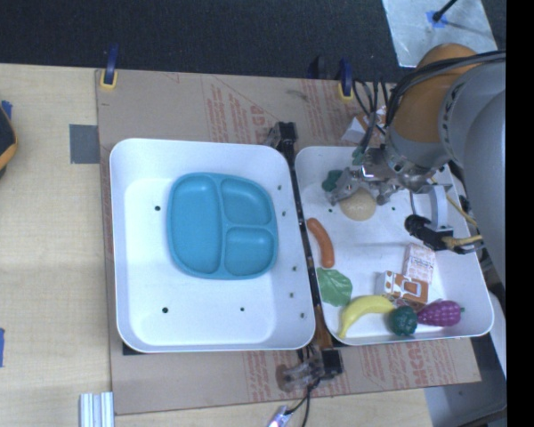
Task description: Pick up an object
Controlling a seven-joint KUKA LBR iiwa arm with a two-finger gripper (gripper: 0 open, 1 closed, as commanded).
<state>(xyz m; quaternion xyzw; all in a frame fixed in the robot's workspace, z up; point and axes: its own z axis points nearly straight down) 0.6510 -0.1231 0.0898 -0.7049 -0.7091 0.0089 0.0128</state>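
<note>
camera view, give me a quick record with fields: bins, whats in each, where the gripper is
left bin: blue divided plate
right bin: sausage, green leaf, banana, dark green ball, purple grapes, small orange-and-white packet, beige round item
gripper: over the far end of the right bin, just above the beige round item
grasp: cannot tell

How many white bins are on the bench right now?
2. The left bin holds a blue divided plate; the right bin holds the toy food, with the gripper over its far end. More items may be hidden under the arm.
</note>
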